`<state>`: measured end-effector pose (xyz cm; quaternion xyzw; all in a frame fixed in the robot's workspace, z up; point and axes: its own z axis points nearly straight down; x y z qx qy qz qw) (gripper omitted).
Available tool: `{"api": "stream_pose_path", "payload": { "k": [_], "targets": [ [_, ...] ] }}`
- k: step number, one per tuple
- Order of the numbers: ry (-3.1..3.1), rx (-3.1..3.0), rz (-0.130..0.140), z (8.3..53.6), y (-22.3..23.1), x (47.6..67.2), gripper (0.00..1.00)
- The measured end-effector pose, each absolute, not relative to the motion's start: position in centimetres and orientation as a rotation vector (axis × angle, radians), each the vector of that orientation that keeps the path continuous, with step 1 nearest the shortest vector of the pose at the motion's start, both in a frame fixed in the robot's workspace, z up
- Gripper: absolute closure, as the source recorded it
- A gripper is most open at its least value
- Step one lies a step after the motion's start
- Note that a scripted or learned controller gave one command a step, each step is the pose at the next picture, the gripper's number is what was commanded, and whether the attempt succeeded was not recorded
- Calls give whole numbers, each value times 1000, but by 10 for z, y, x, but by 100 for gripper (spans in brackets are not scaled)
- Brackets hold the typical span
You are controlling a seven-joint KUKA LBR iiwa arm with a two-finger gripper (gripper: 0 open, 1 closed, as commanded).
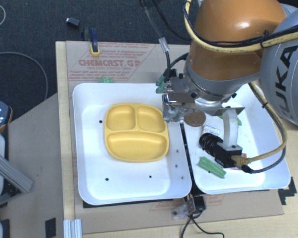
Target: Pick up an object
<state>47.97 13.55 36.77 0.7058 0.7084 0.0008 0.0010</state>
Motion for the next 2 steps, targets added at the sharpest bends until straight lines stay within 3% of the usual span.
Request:
{"api": "stream_pose_path", "payload": {
  "k": [1, 2],
  "targets": [
    [2225, 2213, 3, 377, 136, 480, 100],
    [2229, 2221, -8, 287, 192, 478, 100]
  ]
}}
